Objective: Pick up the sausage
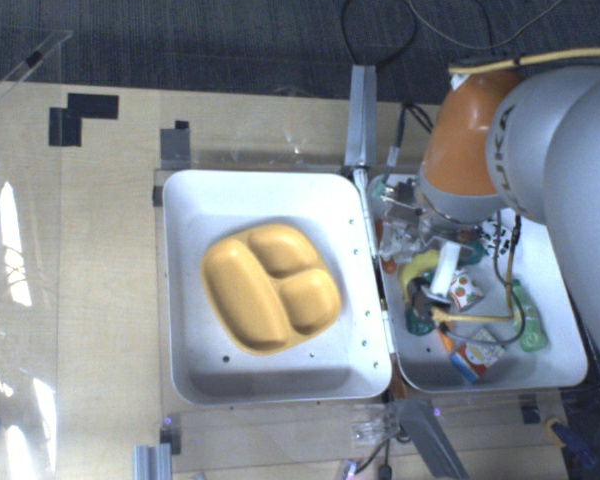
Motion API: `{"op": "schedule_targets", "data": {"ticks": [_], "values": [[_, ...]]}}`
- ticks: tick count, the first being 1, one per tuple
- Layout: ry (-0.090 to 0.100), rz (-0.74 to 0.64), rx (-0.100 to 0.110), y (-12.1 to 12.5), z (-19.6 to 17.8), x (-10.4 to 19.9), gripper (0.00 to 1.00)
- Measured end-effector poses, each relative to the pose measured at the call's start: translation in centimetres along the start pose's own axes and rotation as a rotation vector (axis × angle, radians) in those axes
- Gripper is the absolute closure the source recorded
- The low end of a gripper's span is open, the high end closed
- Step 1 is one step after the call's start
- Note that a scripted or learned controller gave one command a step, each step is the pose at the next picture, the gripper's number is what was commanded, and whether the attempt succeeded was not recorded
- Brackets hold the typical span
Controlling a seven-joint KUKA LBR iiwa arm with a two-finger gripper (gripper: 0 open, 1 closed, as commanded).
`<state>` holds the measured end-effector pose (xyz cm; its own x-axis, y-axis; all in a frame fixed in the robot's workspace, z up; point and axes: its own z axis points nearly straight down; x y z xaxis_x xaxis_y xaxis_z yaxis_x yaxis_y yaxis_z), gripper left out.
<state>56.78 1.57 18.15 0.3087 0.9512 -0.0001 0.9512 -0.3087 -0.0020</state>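
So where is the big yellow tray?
The yellow tray lies in the middle of the left bin, left of the arm over the right bin.

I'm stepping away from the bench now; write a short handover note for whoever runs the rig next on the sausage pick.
End effector: low over the right white bin, buried in the clutter; its grip state can't be read.
Things: the right bin holds a heap of small mixed items, yellow, green, orange and white among them; I cannot single out the sausage. The left white bin holds a yellow three-compartment moulded tray.
Done: nothing visibly lifted.
Left: find the sausage, grasp it, raise it.
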Motion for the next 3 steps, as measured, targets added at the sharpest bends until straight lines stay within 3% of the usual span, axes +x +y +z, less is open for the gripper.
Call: {"op": "schedule_targets", "data": {"ticks": [1, 2, 3], "values": [[0.000, -0.387, -0.003, 2.6, -2.9, -6.3, 1.00], [-0.001, -0.174, 0.000, -2.7, 0.1, 2.9, 1.00], [0.000, -0.314, 0.000, -4.4, 0.0, -3.9, 1.00]]}}
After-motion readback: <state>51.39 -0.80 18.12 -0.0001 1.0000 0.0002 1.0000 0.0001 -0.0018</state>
